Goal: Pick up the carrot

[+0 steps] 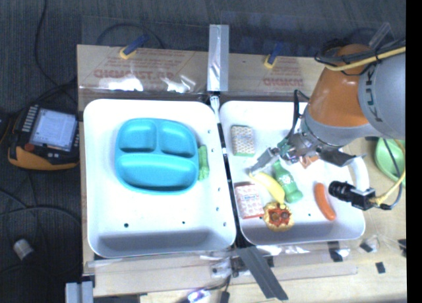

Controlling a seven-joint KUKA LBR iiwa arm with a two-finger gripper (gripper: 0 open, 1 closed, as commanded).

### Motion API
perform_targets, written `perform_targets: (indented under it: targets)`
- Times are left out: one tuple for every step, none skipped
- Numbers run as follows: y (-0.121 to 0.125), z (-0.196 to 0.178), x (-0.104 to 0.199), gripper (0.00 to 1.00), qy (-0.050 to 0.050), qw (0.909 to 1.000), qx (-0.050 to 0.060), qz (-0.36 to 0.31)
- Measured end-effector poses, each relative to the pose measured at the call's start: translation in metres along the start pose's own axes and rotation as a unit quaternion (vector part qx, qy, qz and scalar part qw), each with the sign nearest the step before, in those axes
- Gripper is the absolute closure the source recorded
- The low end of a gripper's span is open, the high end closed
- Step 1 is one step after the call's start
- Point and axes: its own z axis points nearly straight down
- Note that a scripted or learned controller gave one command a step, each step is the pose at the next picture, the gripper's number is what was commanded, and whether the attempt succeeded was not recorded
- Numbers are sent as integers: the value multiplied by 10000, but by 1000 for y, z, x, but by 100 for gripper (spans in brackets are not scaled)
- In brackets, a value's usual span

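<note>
Grey arm (369, 97) reaches in from the right; pincer (282, 153) points left, low.

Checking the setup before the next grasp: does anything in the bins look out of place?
One thing: a green item sits wedged on edge between the blue tray and the left bin's right wall. The right bin's food, carrot included, lies loosely scattered.
</note>
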Motion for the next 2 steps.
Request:
perform_targets:
  targets:
    - [-11, 91, -47, 0, -19, 9980, -56, 636]
    - [40, -4, -104, 0, -22, 9999, -11, 159]
